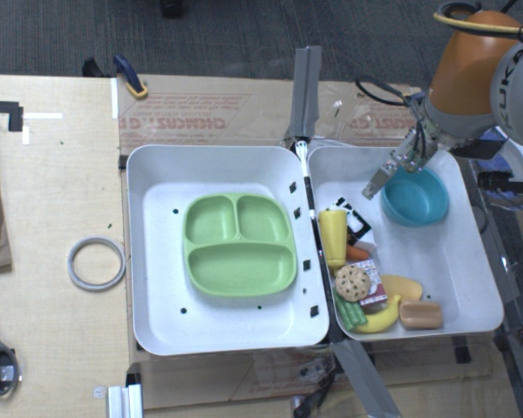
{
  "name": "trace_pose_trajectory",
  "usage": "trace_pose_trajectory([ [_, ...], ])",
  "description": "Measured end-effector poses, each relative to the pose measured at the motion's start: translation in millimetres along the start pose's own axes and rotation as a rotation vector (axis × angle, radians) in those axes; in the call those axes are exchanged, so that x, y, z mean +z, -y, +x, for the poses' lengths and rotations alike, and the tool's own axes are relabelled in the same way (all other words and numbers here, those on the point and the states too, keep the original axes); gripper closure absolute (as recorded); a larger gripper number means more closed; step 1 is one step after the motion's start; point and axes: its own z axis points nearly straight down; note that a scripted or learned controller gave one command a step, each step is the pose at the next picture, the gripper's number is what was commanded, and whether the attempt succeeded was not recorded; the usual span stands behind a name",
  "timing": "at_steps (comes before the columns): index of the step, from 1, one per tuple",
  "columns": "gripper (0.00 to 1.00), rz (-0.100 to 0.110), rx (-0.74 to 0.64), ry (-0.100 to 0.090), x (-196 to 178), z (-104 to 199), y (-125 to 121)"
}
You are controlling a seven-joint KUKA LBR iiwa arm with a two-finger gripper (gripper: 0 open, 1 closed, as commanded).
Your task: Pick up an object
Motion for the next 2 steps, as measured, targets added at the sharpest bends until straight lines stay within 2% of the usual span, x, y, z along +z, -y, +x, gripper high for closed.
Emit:
trace_pose_trajectory([
  [1,0.00,-0.011,0.054,0.014,43,22,-12],
  [2,0.00,0.001,-0.096,-0.003,-36,80,22],
])
